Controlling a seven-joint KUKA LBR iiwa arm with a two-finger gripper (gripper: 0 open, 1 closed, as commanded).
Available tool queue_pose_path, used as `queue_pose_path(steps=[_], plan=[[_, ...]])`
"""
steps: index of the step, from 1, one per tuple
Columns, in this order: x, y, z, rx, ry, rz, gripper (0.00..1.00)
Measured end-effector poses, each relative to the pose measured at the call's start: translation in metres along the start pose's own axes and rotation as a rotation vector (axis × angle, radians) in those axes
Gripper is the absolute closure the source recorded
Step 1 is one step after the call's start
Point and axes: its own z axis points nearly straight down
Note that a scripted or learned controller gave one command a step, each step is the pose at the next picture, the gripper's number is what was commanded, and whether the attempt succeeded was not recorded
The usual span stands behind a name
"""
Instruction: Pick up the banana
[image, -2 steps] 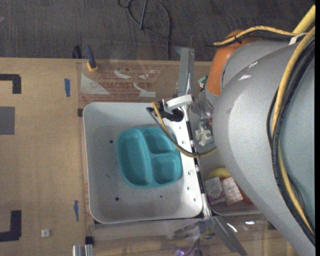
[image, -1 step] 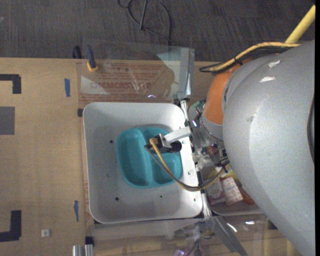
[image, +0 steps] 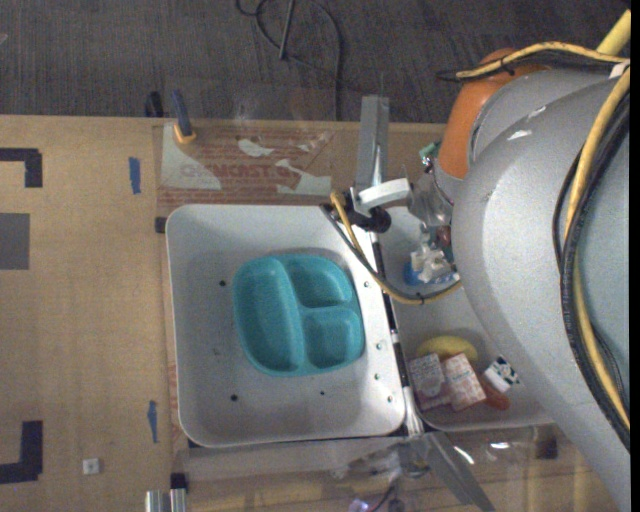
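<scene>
Banana (image: 447, 346) is lying in the right bin (image: 400, 262), toward that bin's near edge. It is showing as a pale yellow hump just beside the arm, which may be hiding part of it.

The grey arm (image: 545, 250) is reaching in over the right bin and covering most of it, with its orange band (image: 462, 122) sitting over the bin's far edge. The left bin (image: 200, 300) is sitting alongside on the desk (image: 80, 300), and it is carrying a teal divided tray (image: 297, 312) at its middle. Two small printed packets (image: 446, 381) are lying at the right bin's near edge, touching or almost touching the banana, and a small white and red item (image: 500, 377) is resting just beside them, against the arm.

The fingers (image: 428, 263) are hanging over the middle of the right bin, and I cannot tell whether they are released or clenched; nothing yellow is showing there.

The coming move is turning on one relation: the banana is lying apart from the tool, off toward the bin's near edge. Its long axis seems to be running across the bin, side to side, though the visible piece is too short to be sure. The packets crowding it are likely making a clean grasp harder.
</scene>
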Motion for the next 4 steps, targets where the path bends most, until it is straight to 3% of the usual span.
queue_pose_path(steps=[1, 2, 3, 4], plan=[[-0.018, -0.047, 0.025, -0.014, 0.011, 0.013, 1.00], [0.013, 0.003, -0.133, -0.002, 0.001, 0.000, 1.00], [0.023, -0.074, -0.001, 0.001, -0.005, -0.123, 1.00], [0.054, -0.095, 0.073, 0.008, 0.000, -0.072, 1.00]])
